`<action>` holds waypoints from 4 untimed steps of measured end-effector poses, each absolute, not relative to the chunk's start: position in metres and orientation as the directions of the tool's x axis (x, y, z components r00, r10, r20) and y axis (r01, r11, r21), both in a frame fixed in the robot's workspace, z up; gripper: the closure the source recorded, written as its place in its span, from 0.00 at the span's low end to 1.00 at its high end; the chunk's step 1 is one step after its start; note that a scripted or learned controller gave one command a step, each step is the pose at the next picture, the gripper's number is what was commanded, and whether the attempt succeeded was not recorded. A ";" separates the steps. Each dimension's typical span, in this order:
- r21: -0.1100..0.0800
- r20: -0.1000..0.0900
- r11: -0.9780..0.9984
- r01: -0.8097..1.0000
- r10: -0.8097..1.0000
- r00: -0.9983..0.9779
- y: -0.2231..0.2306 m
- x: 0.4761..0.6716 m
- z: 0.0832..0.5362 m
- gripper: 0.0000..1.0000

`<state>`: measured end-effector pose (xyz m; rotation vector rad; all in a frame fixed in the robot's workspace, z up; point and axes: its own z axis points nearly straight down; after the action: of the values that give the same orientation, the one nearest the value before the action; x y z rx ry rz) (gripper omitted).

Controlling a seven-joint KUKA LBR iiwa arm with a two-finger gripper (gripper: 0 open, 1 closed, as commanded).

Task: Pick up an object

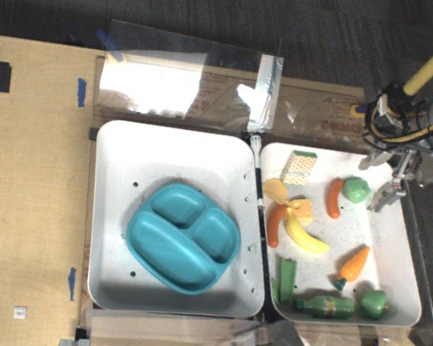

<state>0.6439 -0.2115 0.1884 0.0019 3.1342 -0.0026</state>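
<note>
- The table (pixel 19 183) runs bare along the left of the frame apart from black tape marks, so all the work stays inside the two bins.
- The left bin (pixel 118 148) sits at centre-left and carries only a teal divided plate (pixel 184 236), lying flat and turned at a slant; it reads as a drop-off place, kept apart from the clutter.
- The right bin (pixel 409 294) touches the left one along a shared edge, and every candidate for picking lies in it.
- Along its left side lie a patterned card box (pixel 299 168), an orange-and-yellow cluster, a banana (pixel 305 238) and a green block (pixel 286 279); the cluster pieces touch one another, which would likely crowd a grasp.
- At the bottom a green bottle (pixel 325 305) lies on its side just beside a green pepper (pixel 373 303), both against the lower wall.
- A carrot (pixel 355 261) lies tilted at mid-right, apart from its neighbours, so it looks an easier target.
- A red sausage (pixel 333 198) and a green ball (pixel 355 190) lie together at upper right.
- The end effector (pixel 386 198) hangs at the bin's upper right edge, just beside the green ball; nothing is visibly between its fingers, and how far they are parted I cannot tell.
</note>
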 end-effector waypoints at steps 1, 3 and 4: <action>-0.003 -0.012 1.000 0.020 0.020 -1.000 -0.224 0.599 0.090 0.00; -0.004 -0.009 0.979 -0.203 -0.203 -0.979 -0.174 0.583 0.089 0.00; -0.003 -0.009 0.979 -0.204 -0.204 -0.979 -0.168 0.643 0.088 0.00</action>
<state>0.6428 -0.1681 0.0882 -0.3212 3.1161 -0.0033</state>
